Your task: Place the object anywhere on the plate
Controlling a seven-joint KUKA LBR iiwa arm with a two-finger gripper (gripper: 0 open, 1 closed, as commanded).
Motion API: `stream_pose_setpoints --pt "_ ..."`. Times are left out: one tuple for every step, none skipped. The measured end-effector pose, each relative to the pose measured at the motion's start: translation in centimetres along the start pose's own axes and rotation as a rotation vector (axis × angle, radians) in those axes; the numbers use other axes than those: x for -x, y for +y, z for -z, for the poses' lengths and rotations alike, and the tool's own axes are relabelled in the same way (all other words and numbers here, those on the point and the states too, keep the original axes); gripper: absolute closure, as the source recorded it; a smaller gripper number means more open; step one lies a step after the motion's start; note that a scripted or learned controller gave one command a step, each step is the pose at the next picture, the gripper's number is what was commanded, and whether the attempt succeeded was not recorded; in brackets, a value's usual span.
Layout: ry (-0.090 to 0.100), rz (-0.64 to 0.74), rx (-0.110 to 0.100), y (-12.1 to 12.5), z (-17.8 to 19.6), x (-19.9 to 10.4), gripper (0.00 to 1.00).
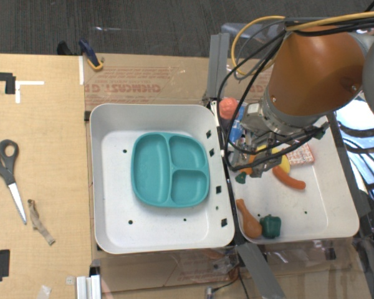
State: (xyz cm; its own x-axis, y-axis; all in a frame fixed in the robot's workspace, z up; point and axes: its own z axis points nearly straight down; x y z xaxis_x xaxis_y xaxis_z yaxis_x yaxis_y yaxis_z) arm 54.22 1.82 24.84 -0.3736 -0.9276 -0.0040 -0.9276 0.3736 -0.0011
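A teal plate [171,169] with three compartments lies in the left white bin [106,185]. The arm reaches down over the right bin [327,213], its orange band and wrist covering the gripper [255,157], which sits low near that bin's left side. Play-food items lie around it: an orange carrot [290,178], a yellow piece [283,163], a small dark green piece [240,178], a pink-red item [227,108] at the back, and a tan drumstick [249,218] beside a green pepper [271,227] at the front.
A pink and white packet [302,156] lies under the arm's cables. Scissors [7,170] and a scrap of tape [40,222] rest on the cardboard at the left. A divider with black clips [219,167] separates the two bins.
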Motion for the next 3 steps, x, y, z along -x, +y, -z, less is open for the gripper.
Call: stream_pose_setpoints --pt "0.002 -0.063 0.003 4.1 -2.2 6.6 1.0" --pt "0.0 -0.175 -0.001 0.4 9.9 7.9 1.0" --pt "0.001 0.054 0.002 4.2 5.6 12.3 1.0"
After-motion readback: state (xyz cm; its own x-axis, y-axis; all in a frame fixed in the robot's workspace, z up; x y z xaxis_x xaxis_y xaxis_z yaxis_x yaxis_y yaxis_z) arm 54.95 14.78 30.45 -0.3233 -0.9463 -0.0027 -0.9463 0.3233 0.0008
